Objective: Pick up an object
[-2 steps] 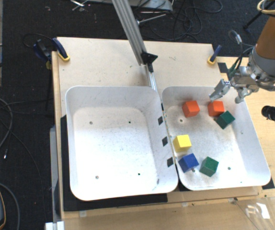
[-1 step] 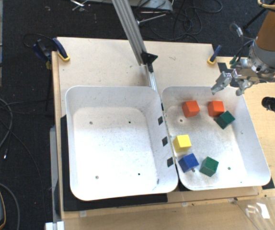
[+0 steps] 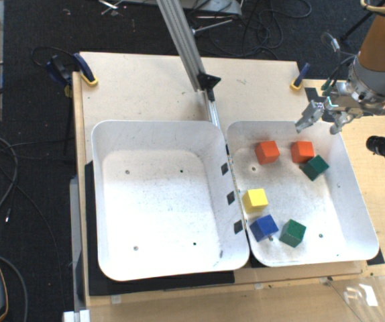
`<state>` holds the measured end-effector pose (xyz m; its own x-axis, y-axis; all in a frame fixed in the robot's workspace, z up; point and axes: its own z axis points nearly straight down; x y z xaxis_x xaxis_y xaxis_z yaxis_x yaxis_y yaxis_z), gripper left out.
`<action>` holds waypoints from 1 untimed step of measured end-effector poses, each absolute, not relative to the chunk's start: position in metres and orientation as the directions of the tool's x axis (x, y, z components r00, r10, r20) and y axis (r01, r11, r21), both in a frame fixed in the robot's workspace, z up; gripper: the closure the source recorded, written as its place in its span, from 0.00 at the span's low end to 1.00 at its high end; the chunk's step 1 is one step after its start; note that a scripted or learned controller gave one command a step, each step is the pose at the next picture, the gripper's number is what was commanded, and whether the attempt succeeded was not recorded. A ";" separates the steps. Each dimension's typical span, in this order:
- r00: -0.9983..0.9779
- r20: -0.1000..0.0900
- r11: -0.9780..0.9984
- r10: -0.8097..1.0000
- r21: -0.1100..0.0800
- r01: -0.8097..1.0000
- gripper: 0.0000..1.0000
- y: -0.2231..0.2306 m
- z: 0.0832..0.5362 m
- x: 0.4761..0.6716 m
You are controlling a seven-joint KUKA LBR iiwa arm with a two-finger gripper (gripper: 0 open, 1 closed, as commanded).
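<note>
The right bin (image 3: 353, 200) holds several cubes. Two orange cubes (image 3: 267, 151) (image 3: 302, 151) lie near its back, with a dark green cube (image 3: 314, 167) touching the right-hand one. Toward the front lie a yellow cube (image 3: 255, 198), a blue cube (image 3: 265, 227) and a green cube (image 3: 292, 233). My gripper (image 3: 322, 121) hangs over the bin's back right rim, above and just behind the right orange cube. It is open, with its fingers (image 3: 306, 121) spread and nothing between them.
The left bin (image 3: 112, 139) sits beside the right one, sharing a raised middle rim. A slanted metal rail (image 3: 182, 35) runs down to the bins' back junction. Clamps (image 3: 85, 72) (image 3: 300, 78) sit at the bench's back corners.
</note>
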<state>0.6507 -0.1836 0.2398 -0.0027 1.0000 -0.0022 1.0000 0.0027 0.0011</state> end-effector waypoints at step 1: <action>0.000 -0.002 0.000 1.000 0.005 1.000 0.00 -0.183 0.281 0.631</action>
<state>0.6309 -0.1832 0.2807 0.0005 1.0000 -0.0022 1.0000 -0.0005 0.0054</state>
